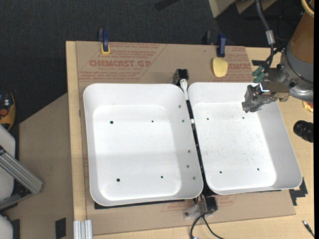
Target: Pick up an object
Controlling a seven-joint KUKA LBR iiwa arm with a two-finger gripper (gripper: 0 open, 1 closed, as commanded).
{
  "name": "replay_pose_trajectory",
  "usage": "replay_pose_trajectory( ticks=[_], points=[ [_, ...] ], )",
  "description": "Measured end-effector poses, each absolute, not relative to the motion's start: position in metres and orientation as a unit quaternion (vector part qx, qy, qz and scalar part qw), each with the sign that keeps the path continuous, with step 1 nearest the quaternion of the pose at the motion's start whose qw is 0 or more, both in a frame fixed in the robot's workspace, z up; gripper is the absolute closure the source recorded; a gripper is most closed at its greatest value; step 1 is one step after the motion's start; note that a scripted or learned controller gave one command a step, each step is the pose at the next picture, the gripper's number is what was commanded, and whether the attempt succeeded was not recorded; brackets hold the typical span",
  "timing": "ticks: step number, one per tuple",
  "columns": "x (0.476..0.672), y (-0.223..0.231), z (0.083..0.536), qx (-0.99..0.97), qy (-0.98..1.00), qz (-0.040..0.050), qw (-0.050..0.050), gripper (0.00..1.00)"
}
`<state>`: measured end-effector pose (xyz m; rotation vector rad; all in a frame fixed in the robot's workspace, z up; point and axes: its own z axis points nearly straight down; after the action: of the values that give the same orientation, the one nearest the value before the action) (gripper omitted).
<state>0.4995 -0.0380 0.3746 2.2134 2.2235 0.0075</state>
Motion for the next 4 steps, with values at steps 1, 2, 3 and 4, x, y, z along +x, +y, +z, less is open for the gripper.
replay_pose_trajectory(
  ticks=[1,2,3,4],
  points=[
    [0.497,0.023,0.273,0.705,0.709,-0.0024,-0.004,1.0],
    [0.48,0.072,0.411,0.704,0.71,0.0077,0.004,1.0],
    [0.522,0.096,0.287,0.707,0.708,-0.004,-0.003,1.0],
    [0.541,0.077,0.351,0.708,0.706,0.003,0.003,1.0]
  ],
)
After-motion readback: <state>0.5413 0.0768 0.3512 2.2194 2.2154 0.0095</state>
